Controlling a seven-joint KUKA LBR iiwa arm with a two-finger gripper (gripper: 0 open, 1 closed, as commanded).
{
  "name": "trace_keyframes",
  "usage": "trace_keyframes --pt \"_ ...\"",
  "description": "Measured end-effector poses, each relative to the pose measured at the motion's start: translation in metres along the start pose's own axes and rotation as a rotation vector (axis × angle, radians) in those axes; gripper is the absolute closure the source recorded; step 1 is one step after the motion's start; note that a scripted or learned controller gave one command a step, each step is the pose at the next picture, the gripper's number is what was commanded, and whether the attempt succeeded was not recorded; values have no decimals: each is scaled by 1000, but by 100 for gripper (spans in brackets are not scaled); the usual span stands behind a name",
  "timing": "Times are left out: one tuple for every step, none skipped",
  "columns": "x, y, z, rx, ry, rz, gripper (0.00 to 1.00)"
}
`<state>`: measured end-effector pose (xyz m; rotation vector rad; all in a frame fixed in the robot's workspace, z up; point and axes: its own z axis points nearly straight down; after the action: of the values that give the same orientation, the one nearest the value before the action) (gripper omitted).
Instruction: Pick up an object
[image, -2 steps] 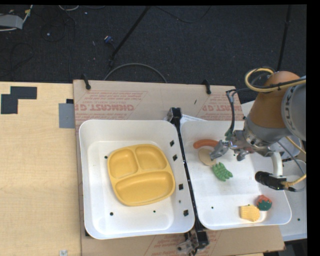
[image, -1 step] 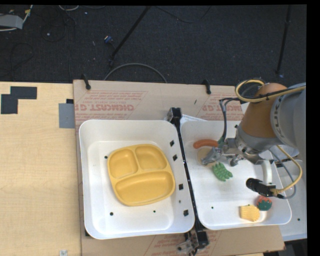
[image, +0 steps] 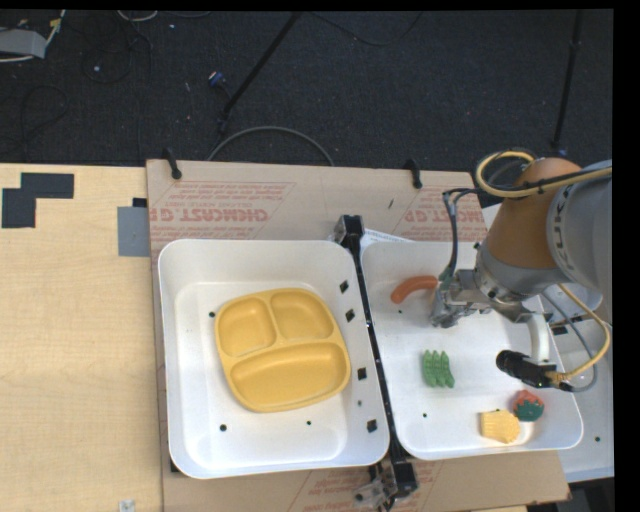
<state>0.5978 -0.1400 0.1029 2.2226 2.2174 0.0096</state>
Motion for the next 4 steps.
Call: trace_keyframes --pt "-9 -4 -50 4 -4 2 100" --pt "-12 -1 -114 2 -4 -4 100" --pt "-12 -1 -124 6 -3 -4 100" --pt "49 -10 -120 10 0 -7 100"
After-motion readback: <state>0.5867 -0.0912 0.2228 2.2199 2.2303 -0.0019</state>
